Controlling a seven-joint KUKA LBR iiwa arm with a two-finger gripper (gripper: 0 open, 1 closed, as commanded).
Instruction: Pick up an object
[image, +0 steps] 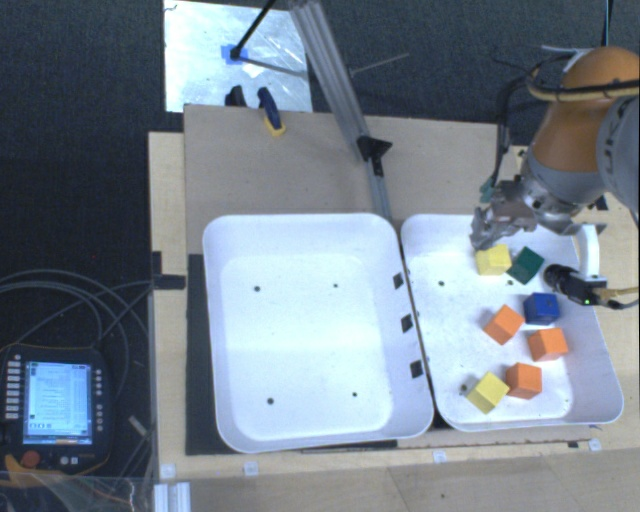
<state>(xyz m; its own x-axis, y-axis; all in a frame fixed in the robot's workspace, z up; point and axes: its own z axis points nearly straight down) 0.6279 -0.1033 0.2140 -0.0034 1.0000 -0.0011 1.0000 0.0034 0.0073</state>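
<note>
Am hovering grey two-finger gripper (487, 236) at 12 o'clock of right white plastic bin (436, 300), touching yellow cube (493, 261), likely pick target; grip state unclear. Am leaving green cube (525, 265) beside it.

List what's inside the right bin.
Right bin holds seven blocks: two yellow, one green, one blue, three orange. The pincer covers the floor beyond the upper yellow block.

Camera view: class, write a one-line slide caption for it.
The arm's tool hovers by a yellow cube in the right bin of coloured blocks.
</note>
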